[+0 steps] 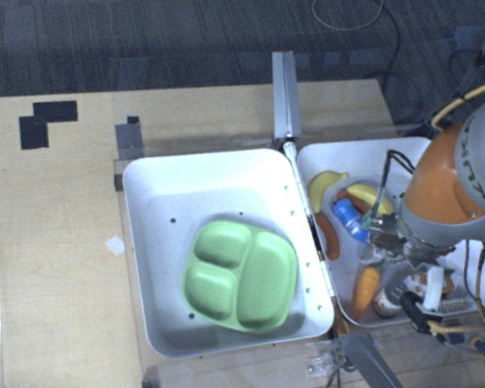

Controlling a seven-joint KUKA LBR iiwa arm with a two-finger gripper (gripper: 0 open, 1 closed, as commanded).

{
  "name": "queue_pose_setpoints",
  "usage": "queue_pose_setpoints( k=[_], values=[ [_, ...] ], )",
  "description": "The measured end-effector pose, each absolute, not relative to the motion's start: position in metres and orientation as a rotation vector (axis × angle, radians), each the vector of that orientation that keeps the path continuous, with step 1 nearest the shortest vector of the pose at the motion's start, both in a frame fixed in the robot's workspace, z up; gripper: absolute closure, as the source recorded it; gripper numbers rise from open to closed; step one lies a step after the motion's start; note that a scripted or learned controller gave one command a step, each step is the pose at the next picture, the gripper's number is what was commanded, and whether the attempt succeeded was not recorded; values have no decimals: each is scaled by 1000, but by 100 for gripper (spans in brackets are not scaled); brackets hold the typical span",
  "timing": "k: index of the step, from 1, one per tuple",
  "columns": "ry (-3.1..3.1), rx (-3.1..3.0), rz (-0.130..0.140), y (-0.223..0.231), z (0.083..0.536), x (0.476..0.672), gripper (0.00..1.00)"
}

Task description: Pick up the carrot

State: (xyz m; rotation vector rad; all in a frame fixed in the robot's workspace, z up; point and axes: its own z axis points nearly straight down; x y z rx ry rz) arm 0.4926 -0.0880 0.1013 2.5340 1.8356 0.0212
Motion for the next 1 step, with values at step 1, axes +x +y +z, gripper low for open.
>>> queue_pose_setpoints(
  k=[1],
  values=[
    [1613, 2695, 4, -49, 185, 488, 100]
  ],
)
